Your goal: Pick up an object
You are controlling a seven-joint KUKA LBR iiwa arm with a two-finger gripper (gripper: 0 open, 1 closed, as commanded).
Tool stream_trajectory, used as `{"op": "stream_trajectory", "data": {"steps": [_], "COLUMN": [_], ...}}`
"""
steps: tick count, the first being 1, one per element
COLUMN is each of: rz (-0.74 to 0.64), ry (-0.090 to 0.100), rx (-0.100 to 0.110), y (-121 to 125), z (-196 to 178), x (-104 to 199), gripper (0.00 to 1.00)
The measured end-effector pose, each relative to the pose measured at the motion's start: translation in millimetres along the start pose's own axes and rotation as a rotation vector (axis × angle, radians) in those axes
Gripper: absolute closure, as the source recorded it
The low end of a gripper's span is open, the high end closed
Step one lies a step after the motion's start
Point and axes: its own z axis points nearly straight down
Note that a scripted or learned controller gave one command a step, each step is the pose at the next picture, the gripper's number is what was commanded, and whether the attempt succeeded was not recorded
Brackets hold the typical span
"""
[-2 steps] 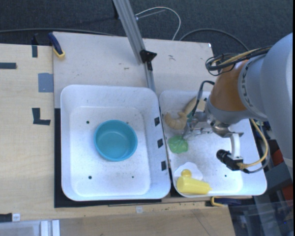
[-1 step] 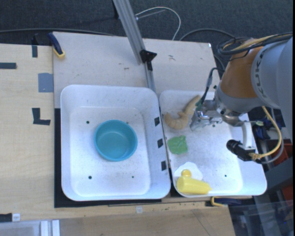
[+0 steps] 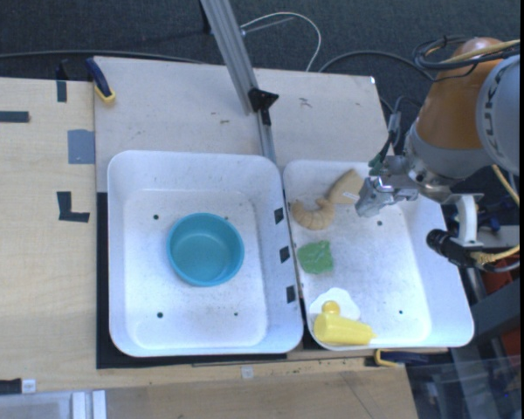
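Note:
The right bin [image 3: 419, 269] holds a tan croissant-shaped toy [image 3: 313, 214], a beige piece [image 3: 344, 187] just above it, a green leafy item [image 3: 314, 257] and a yellow toy [image 3: 341, 328] lying on a white fried-egg shape [image 3: 334, 303] at the front. A blue bowl [image 3: 206, 249] sits in the left bin [image 3: 140, 234]. My gripper [image 3: 373, 201] hangs over the right bin's far part, just right of the beige piece. I see nothing between its fingers.
A metal pole [image 3: 231, 42] slants down to the back edge between the bins. Cables [image 3: 288, 24] run behind the bench. The arm's grey body and orange band [image 3: 458, 116] fill the right side over the bin's far right corner.

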Motion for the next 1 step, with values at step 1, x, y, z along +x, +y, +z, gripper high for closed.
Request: {"op": "stream_trajectory", "data": {"steps": [1], "rz": [-0.001], "ry": [0.0], "rx": [0.001], "y": [1.4], "z": [-49.4], "x": [0.0], "gripper": [1.0]}}
